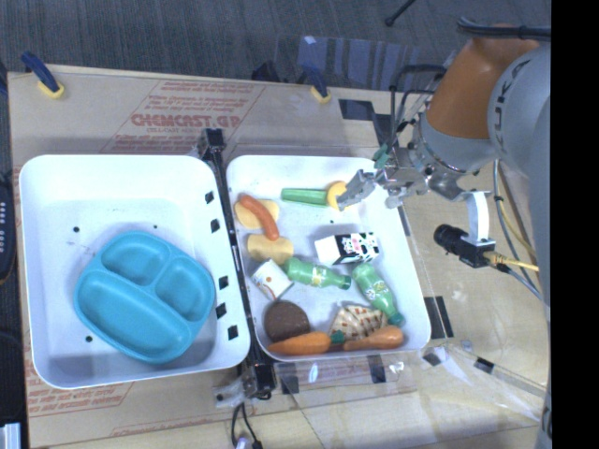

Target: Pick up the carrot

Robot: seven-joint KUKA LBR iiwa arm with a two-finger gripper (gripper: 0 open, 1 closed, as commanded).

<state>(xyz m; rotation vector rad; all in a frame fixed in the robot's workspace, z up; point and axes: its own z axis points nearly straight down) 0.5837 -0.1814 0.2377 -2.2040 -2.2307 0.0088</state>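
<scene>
At nine o'clock sits the left bin, holding a blue tray with three compartments. Above it, around eleven o'clock, the brown sheet under the bins carries red print that reads "CHEMCAST GP", with smaller lines I cannot make out. The right bin takes the centre. In it, from the left: a hot dog near its ten o'clock corner, a tan piece just below that, a small white block with a red mark, and a dark brown round thing. The carrot lies along the bin's six o'clock wall, orange with its leafy end pointing right, touching a waffle-patterned piece and a second orange piece. Two green bottles lie toward the middle and four o'clock; their labels are too small to read. A black-and-white carton sits centrally, its print illegible. A green and yellow item lies at twelve o'clock. My gripper hangs just beside that item's yellow end, well apart from the carrot, fingers slightly spread with nothing between them.
</scene>
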